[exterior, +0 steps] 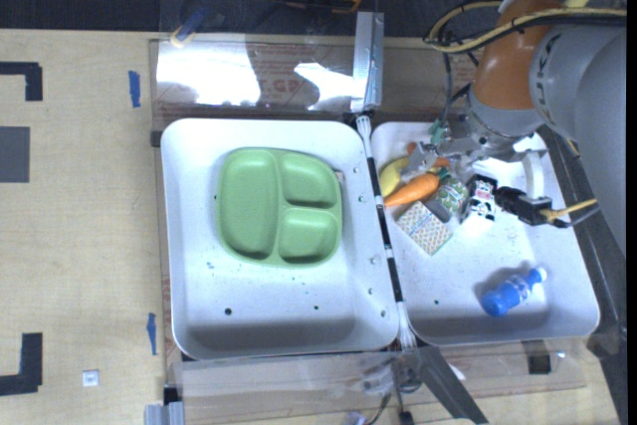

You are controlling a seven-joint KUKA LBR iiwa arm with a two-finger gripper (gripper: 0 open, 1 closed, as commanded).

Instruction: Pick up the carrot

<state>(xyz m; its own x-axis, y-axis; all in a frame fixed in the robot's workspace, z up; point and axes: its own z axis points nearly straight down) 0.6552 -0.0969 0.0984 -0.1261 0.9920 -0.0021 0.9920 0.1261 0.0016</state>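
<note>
The orange carrot (411, 190) lies at a slant near the left wall of the right bin (557, 314), its thick end pointing up and right. My gripper (440, 164) hangs just above and right of that thick end, under the orange band of the arm. The gripper body hides where the two meet, so I cannot make out contact. A yellow fruit (392, 175) sits against the carrot's upper left side.
A patterned packet (428, 228) lies just below the carrot, and a small black-and-white item (483, 199) to its right. A blue bottle (512, 291) rests at the bin's lower right. The left bin (199, 314) holds a green divided plate (279, 205).
</note>
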